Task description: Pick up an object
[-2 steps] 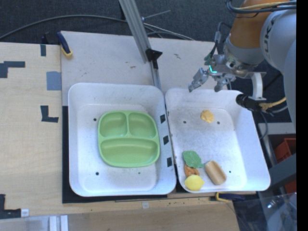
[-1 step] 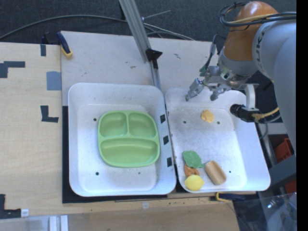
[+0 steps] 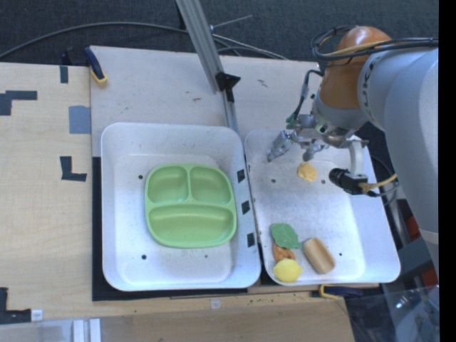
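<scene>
Yellow piece (image 3: 307, 172) lying loose on floor of right bin (image 3: 370, 258), upper part, just below gripper (image 3: 296, 146). Gripper hovering over bin's top edge, fingers spread apart, gripping nothing. Nothing lifted yet. Remaining: descending, closing, raising. Other candidates clustering at near edge: leaf (image 3: 285, 234), lemon (image 3: 287, 270), bread roll (image 3: 318, 255). Green plate (image 3: 190, 205) sitting in left bin (image 3: 114, 191), untouched.

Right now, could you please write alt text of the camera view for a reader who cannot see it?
A grey arm reaches in from the right, its tool over the far end of the right bin, beside a small yellow piece. Near that bin's front edge lie a green leaf, a lemon and a bread roll; the left bin holds a green divided plate.
</scene>
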Robot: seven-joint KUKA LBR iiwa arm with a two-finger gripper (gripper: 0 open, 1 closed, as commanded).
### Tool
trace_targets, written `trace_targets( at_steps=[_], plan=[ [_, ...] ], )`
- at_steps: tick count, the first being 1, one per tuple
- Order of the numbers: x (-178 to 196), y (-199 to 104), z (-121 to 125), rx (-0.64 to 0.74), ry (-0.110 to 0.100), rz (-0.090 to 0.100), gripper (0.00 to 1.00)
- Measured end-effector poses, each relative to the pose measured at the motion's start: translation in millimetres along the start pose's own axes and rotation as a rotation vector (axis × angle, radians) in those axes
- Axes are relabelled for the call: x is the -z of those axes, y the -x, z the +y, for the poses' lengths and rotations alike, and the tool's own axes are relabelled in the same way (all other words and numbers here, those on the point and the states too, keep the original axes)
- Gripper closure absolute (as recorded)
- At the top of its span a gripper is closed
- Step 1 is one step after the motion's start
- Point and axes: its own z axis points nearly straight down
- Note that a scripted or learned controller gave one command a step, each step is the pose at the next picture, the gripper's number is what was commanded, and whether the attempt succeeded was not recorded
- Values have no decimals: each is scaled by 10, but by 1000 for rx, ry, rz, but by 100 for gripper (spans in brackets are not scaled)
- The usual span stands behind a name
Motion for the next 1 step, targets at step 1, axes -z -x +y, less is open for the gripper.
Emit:
trace_targets(
  at_steps=[1],
  plan=[
    [-532,-7,-5,1,4,0,0]
  ],
)
